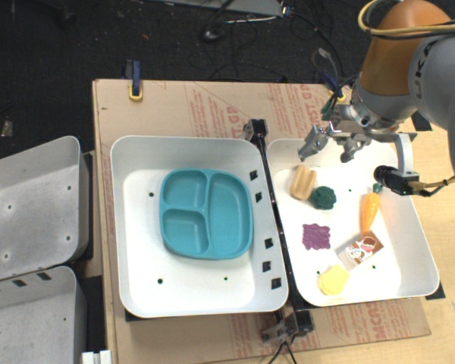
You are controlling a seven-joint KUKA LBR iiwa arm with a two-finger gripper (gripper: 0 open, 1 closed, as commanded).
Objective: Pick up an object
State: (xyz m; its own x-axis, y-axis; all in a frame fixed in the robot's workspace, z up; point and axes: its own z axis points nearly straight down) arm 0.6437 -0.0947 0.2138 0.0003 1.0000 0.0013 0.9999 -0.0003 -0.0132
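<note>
My gripper (327, 147) hangs open over the far left part of the right bin (421, 233), with nothing between its two grey fingers. Just below it lies a tan cylinder-shaped block (302, 181), and beside that a dark green broccoli-like piece (323, 197). An orange carrot (370, 209) lies to the right of them. Nearer the front are a purple flat piece (315, 236), a small red and white packet (361, 251) and a yellow piece (334, 280).
The left bin (129, 279) holds a teal divided plate (206, 213). A row of black clips runs along the divider (267, 203) between the bins. White trays (30, 203) lie off the bench at left. A yellow clamp (136, 87) sits at the bench's far left corner.
</note>
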